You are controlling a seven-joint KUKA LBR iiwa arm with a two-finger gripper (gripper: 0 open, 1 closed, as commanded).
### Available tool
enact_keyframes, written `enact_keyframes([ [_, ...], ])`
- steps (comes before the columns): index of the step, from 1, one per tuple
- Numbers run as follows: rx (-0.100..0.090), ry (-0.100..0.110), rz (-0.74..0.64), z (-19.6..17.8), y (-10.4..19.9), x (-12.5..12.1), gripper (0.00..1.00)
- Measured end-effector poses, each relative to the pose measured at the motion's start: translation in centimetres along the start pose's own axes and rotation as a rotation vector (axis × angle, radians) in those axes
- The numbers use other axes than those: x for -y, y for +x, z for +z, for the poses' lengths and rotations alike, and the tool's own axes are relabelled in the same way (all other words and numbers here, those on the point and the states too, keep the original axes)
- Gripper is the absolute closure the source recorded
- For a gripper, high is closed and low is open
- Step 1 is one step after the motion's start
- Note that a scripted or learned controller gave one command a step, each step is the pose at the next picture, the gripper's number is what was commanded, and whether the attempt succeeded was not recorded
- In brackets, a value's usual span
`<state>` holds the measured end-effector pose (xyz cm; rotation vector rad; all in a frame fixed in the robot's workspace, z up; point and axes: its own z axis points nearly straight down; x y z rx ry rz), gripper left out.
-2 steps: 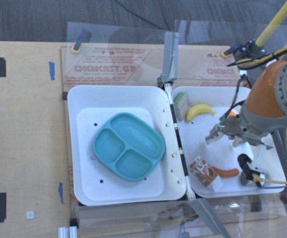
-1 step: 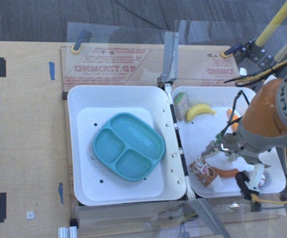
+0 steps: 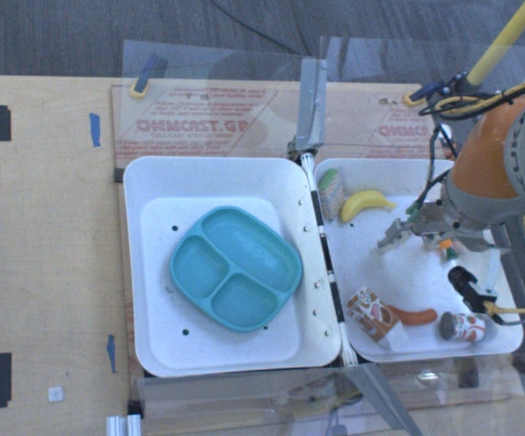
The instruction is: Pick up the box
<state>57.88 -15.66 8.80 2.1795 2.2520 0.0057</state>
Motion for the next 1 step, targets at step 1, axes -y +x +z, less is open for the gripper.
enact_keyframes([
  [1, -0.003, 0.003, 0.026, 0.00, -1.12, 3.22, 0.00],
])
